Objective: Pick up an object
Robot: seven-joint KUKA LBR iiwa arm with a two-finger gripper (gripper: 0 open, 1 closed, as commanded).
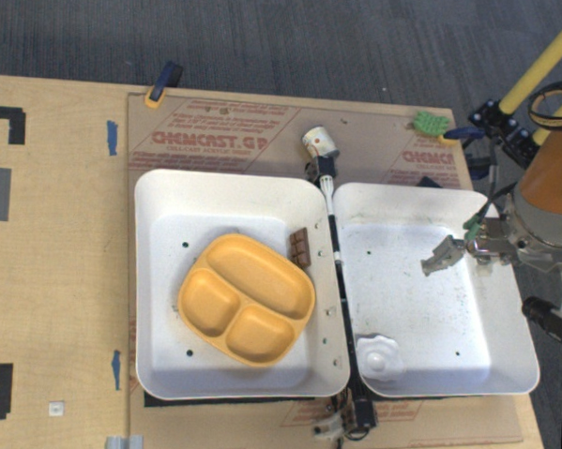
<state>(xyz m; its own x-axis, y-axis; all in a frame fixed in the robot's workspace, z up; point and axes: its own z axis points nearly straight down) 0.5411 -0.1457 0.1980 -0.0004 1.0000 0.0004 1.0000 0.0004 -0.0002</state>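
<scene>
White object (378, 354) lies in right bin (499, 371), well apart from tool (441, 257).

Arm (545, 200): grey, orange band above wrist, entering from the view's right. Gripper (441, 256): at the arm's left end, fingers (436, 260) angled down-left and drawn close together, nothing seen between them.

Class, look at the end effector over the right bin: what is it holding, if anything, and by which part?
Nothing. The end effector hangs over the right bin with no object between its fingers; the white object lies apart near the bin's front left corner.
</scene>
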